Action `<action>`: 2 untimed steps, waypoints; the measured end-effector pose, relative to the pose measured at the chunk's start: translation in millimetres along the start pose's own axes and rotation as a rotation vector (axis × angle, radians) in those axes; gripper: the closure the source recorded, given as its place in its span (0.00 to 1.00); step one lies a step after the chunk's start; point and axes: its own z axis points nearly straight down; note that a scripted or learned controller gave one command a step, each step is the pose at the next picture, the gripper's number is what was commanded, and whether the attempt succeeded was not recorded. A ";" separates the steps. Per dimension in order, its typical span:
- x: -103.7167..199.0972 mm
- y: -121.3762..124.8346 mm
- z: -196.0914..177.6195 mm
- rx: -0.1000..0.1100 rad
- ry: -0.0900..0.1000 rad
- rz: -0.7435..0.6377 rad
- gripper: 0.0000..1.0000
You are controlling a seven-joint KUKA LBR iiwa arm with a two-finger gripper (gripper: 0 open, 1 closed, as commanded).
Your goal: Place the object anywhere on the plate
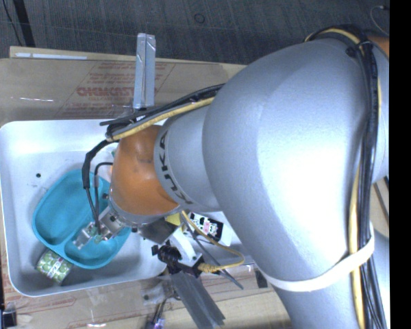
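The arm [281,163] reaches leftward, its claw [92,235] lowered.

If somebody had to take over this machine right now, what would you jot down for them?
Gripper: low over the blue plate in the white bin; whether it is open or shut cannot be made out.
Object: a small green-patterned item lies on the bin floor, against the plate's near rim, not on it.
Done: nothing visibly placed.
Left: pick the item up and set it on the plate.

Arm [288,163]: smooth grey rounded casing; orange band [140,177] above the wrist; dark lettering on the grey shell beside it; black and yellow cables [366,115] routed along the housing.
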 end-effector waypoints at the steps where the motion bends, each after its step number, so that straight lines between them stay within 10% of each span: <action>1: 30.8 21.6 -0.8 0.002 -0.001 0.304 0.00; 2: 28.6 23.5 -12.2 -0.004 -0.004 0.301 1.00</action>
